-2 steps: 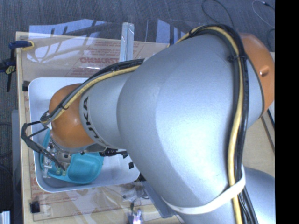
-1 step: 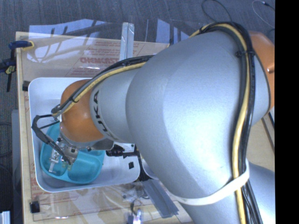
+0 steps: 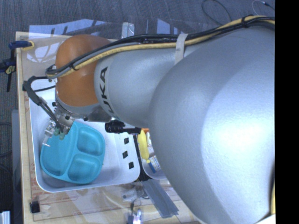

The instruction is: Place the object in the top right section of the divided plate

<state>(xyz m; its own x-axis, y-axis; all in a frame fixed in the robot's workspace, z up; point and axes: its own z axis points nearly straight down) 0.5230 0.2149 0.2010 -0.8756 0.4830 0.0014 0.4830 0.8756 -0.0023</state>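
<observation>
Grey arm (image 3: 196, 106) fills most of the frame's right and centre, coming in from the right, orange band (image 3: 77, 73) in the upper left of centre with black and yellow cables (image 3: 140, 41) running along the top of it. Gripper (image 3: 57, 129) sits at the left of the frame, just below the orange band, over the upper left edge of the blue divided plate (image 3: 72, 155); too small and cluttered to read, cannot tell its state or whether anything is in it. A small greenish bit shows at the gripper tip right against the plate's rim, can't tell what it is. Plate lies tilted in the left white bin (image 3: 110, 178), lower left of the frame, three sections visible, the large one toward the left, two smaller ones toward the right. Plate sections look bare from here. In the right bin (image 3: 147, 171), mostly hidden under the arm, a yellow object (image 3: 144, 146) with an orange tip stands close to the divider between the bins, lower centre of the frame, something white with print just below it. White divider (image 3: 127, 155) between the bins carries black square marks. Blue clamp (image 3: 16, 45) on the bench's upper left corner.
</observation>
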